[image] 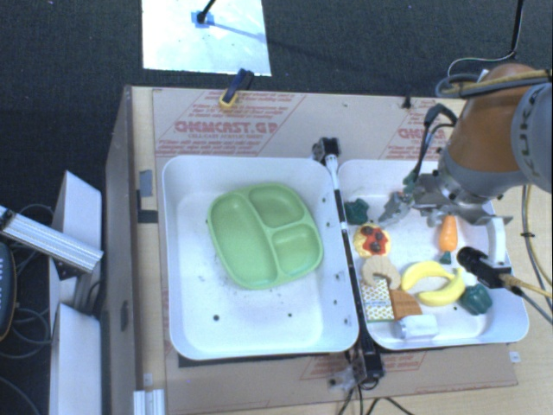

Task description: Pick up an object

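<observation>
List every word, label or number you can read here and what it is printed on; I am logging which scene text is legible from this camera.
"CHEMCAST GP": red print on the board under the bins, left of centre, readable though slightly soft.
A second red print of the same look sits on the board's upper right, partly hidden by the arm; not readable.
Smaller red lines above and below the logo: too small to read.
Patterned packet in the right bin: markings too blurred to read.

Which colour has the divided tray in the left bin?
The divided tray is light green, seen clearly in the camera view.
</observation>
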Robot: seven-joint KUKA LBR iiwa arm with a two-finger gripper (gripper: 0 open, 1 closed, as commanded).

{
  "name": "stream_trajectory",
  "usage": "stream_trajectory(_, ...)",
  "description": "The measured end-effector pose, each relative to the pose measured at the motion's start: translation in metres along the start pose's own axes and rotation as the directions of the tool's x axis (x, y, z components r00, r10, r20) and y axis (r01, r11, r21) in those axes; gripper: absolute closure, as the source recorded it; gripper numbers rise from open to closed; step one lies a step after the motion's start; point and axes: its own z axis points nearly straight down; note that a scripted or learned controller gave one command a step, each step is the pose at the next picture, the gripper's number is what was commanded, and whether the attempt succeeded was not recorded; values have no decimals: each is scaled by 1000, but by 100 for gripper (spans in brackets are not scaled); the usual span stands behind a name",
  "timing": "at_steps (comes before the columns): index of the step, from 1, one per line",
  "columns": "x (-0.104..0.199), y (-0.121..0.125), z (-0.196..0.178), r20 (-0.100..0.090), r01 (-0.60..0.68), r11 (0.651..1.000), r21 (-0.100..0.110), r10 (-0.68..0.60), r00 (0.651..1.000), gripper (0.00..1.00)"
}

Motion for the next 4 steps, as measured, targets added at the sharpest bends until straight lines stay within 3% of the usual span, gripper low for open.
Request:
stream_trajectory(1,-21,52,101,1,-1,1000,-5,1,1000,0)
stream_trajectory(2,-6,95,105,-3,-6,1000,27,6,1000,0)
stream_trajectory(3,-6,99,93,0,-1,1000,10,1,1000,100)
stream_trajectory(4,42,98,-53,0,2,1000,-6,-2,1000,100)
